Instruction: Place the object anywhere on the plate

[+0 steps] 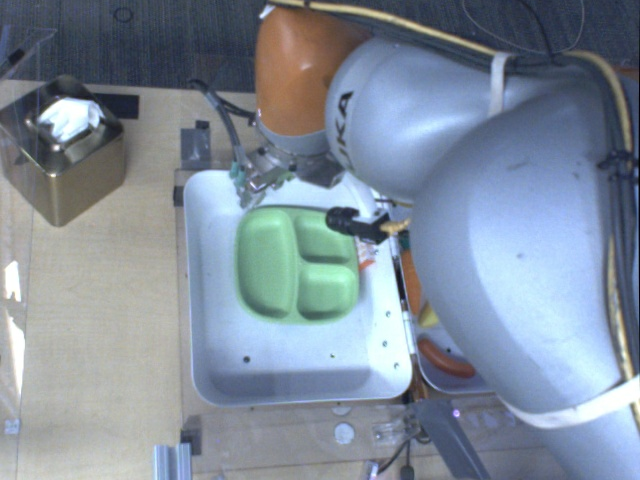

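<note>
The arm point(480, 168) hangs over the left bin point(210, 348), the gripper point(262, 176) just past the far edge of the green plate point(297, 266) (gripper state cannot be told). Objects lie in the right bin point(452, 360), mostly hidden, so picking seems the pending step.

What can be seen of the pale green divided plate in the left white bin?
The pale green divided plate is a rounded-square tray of matte, plastic-looking material, with one long compartment on its left and two smaller ones on its right, split by raised ridges. It lies flat on the floor of the left white bin, toward the bin's far end. Its compartments look bare. A black part of the arm's tooling overlaps its upper right corner; whether they touch cannot be told.
</note>
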`<state>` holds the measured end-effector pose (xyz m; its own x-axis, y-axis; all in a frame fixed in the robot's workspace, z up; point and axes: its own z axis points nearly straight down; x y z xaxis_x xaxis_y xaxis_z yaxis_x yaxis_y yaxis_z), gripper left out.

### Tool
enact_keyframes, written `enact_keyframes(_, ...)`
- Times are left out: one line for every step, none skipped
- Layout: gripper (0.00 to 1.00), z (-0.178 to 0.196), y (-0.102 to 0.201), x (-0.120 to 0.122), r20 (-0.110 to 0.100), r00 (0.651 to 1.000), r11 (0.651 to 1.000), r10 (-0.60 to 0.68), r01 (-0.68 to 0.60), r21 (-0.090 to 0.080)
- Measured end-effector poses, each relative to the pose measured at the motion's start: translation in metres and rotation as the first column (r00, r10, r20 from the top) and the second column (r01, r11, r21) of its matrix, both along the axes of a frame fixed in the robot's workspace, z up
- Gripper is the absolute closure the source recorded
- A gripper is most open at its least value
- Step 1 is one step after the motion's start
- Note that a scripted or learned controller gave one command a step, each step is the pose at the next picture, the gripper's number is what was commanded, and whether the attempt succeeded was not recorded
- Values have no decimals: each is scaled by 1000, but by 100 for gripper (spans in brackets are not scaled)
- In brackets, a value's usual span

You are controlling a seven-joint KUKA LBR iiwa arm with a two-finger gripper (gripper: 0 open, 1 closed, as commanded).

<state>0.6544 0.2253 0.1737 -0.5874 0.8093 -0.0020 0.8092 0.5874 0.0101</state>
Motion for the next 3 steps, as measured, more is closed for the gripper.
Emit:
enact_keyframes(100, 49, -1, -39, -5, 924, 924, -381, 381, 0)
enact_keyframes(100, 109, 4, -38, -2, 945, 945, -328, 328, 2)
enact_keyframes(100, 25, 0, 15, -6, 918, 918, -396, 396, -2)
